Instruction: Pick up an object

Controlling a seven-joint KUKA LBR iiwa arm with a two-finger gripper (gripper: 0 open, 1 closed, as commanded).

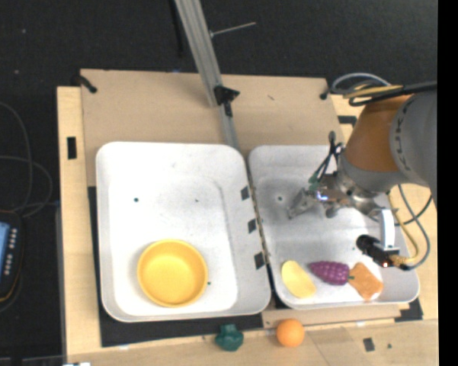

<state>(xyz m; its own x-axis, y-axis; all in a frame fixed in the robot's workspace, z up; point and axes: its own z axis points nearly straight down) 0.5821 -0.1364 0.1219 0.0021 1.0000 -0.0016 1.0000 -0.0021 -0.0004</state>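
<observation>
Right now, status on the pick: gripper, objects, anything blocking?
Gripper over right bin, nothing between fingers. Yellow piece, purple grape bunch, orange piece along near wall, untouched. Yellow bowl in left bin. Nothing blocking.

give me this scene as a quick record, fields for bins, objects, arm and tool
left bin: holds a yellow bowl near its front edge
right bin: yellow piece, purple grapes and orange piece in a row along the front edge
outside bins: orange ball and green item on the bench in front
arm: reaches in from the right, over the right bin
tool: above the middle of the right bin, apart from the three items
tool state: cannot tell
</observation>
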